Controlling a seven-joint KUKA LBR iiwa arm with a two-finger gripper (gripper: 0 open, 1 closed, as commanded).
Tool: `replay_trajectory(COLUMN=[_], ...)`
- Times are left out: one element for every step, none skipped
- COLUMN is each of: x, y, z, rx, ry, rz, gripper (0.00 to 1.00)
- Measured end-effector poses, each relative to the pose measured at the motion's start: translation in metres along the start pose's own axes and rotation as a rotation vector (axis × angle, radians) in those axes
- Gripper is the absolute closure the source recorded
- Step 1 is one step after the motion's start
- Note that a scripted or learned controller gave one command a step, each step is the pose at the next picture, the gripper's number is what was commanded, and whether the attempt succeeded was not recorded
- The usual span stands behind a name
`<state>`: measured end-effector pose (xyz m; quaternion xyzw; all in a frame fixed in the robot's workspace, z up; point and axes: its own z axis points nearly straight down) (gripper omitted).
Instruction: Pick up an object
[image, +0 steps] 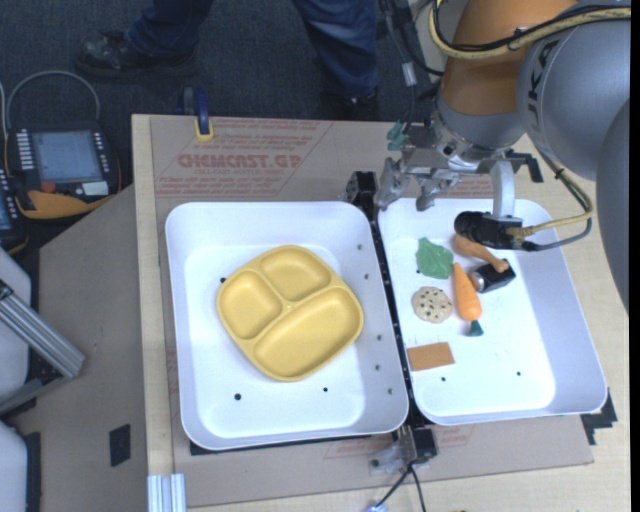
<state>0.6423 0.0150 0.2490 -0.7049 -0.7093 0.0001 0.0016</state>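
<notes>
your gripper (415, 188) hangs over the far edge of the right bin (540, 350), near the corner where the two bins meet. from this slant you cannot tell if it is wide or narrow, so please do not trust any guess on it. the grey arm (585, 90) with its orange band (500, 60) comes in from the right.

you have two white bins side by side. in the left bin (190, 300) you see one thing: one yellow plate (290, 312) with three compartments, lying flat near the middle.

in the right bin, on its left half, you can count four small things that are clear. one green leaf piece (435, 258) lies nearest to the gripper. one orange carrot (466, 292) with a green end lies just beside it, pointing along the bin. one round cookie (432, 304) with dark spots lies just left of the carrot, close but apart. one brown flat rectangle (431, 356) lies alone, nearer to you than the cookie. one more brown-orange piece (472, 247) shows above the carrot, partly hidden; you cannot tell what it is.

all of these lie on the bin floor, below the gripper and apart from it.
</notes>
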Motion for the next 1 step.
replay_trajectory(x=[0.0476], y=[-0.0071], z=[0.0241], rx=[0.002], ry=[-0.001], rz=[0.001], gripper=[1.0])
